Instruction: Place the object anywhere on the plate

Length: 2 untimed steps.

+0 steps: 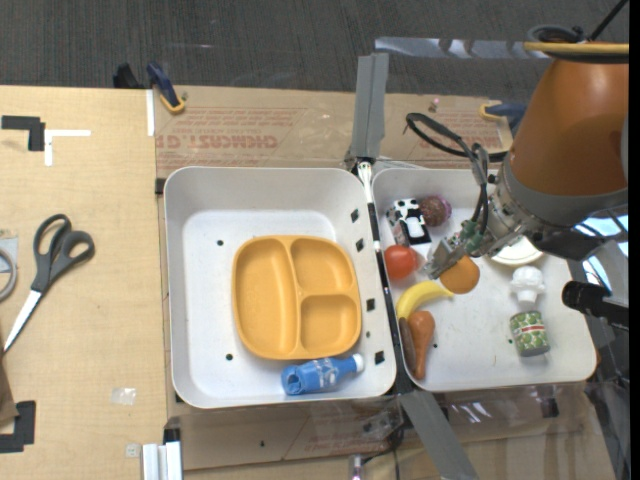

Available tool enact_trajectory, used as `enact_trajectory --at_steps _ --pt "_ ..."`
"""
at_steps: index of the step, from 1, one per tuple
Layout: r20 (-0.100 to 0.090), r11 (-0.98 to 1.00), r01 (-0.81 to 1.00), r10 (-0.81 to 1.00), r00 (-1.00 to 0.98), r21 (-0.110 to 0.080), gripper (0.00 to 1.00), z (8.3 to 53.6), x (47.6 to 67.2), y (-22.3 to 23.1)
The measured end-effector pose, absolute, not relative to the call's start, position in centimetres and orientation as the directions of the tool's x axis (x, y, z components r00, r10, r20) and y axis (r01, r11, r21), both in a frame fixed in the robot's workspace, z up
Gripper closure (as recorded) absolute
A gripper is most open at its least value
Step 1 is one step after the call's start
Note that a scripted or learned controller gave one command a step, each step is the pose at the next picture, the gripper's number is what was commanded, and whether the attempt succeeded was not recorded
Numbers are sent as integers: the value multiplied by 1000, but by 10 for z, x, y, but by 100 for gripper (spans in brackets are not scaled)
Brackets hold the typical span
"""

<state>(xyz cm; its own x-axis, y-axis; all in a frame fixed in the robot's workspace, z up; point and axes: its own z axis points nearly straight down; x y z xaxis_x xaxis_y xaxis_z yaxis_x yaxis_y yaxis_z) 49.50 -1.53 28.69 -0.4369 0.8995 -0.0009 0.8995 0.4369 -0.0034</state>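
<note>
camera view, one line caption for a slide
Gripper over the right bin at an orange; yellow plate waits in the left bin.

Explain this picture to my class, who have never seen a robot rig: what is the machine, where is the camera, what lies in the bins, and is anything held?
One camera looks down at a slant on two white bins. The grey-and-orange arm reaches in from the right; its gripper is above the right bin, right by an orange. Whether it holds it is unclear. That bin also has a tomato, banana, carrot and small jar. The left bin has a yellow plate and blue bottle. Scissors lie on the bench.
</note>
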Motion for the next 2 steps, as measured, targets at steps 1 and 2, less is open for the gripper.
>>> enact_trajectory --at_steps 1,2 --pt "1 682 731 731 -682 -2 100 203 478 74" --pt "0 682 731 731 -682 -2 0 203 478 73"
